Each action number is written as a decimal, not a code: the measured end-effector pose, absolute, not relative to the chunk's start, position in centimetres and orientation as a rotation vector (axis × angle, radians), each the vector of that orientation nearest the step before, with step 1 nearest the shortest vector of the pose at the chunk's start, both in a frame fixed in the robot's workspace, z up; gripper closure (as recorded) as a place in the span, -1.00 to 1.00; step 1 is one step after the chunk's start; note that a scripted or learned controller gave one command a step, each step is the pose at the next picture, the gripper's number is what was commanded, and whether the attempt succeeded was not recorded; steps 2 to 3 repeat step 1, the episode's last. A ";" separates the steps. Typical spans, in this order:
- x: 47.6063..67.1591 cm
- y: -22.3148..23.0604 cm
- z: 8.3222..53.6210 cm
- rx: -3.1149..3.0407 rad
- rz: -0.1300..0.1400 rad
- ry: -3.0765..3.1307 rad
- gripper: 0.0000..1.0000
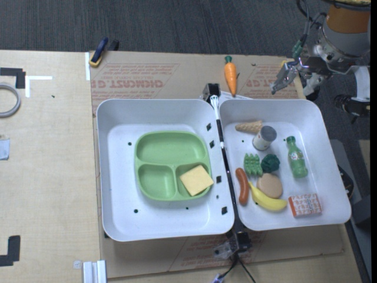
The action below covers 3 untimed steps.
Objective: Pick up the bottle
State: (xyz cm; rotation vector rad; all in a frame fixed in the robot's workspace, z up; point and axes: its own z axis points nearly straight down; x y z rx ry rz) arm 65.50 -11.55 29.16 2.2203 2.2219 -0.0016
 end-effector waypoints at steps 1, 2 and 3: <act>65.5 -11.6 30.1 2.217 -0.003 2.224 1.00; 65.5 -11.6 30.1 2.217 -0.003 2.224 1.00; 65.5 -11.6 30.1 2.217 -0.003 2.224 1.00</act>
